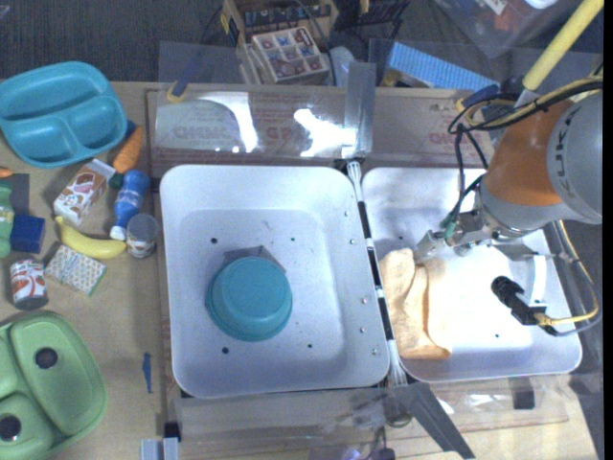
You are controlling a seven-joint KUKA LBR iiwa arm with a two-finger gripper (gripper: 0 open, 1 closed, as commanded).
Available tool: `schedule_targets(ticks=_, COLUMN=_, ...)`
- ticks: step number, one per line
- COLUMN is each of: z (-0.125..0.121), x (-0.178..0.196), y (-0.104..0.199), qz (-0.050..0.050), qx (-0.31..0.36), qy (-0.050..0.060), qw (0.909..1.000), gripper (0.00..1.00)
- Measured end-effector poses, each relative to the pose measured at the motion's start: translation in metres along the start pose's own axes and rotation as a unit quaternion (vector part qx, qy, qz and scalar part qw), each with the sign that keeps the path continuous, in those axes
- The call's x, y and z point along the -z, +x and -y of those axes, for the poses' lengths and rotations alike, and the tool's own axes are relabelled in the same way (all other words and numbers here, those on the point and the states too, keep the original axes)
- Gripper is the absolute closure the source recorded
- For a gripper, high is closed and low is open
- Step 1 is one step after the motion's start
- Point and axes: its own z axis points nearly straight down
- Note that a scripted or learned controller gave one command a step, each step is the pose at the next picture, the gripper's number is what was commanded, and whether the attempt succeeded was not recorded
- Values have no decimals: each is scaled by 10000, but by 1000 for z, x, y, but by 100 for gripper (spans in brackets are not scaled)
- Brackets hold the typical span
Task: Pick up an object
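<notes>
A teal bowl (250, 297) lies upside down in the left white bin (192, 209), a little left of its middle. Two tan bread-like slices (414, 300) lean against the left wall of the right bin (560, 353). My gripper (443, 239) hangs low over the right bin, just above and to the right of the slices' top edge. I see nothing held in it. The grey arm with its orange band (527, 166) reaches in from the right.
Left of the bins on the bench lie a teal divided plate (62, 111), a banana (88, 240), a blue bottle (127, 202), a small can (142, 233), a carton (81, 192) and a green tray (43, 391). A metal divider (369, 257) separates the bins.
</notes>
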Motion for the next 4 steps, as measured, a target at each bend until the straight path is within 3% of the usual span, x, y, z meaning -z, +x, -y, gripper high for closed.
schedule_targets(ticks=1, z=16, x=1, y=32, qz=4, qx=333, qy=-10, qw=9994, gripper=0)
schedule_targets(ticks=2, z=15, x=12, y=30, qz=7, qx=311, qy=-33, qw=9995, gripper=100)
schedule_targets(ticks=3, z=15, x=12, y=30, qz=8, qx=311, qy=-33, qw=9995, gripper=0)
schedule_targets(ticks=4, z=14, x=22, y=28, qz=17, qx=291, qy=-51, qw=9996, gripper=100)
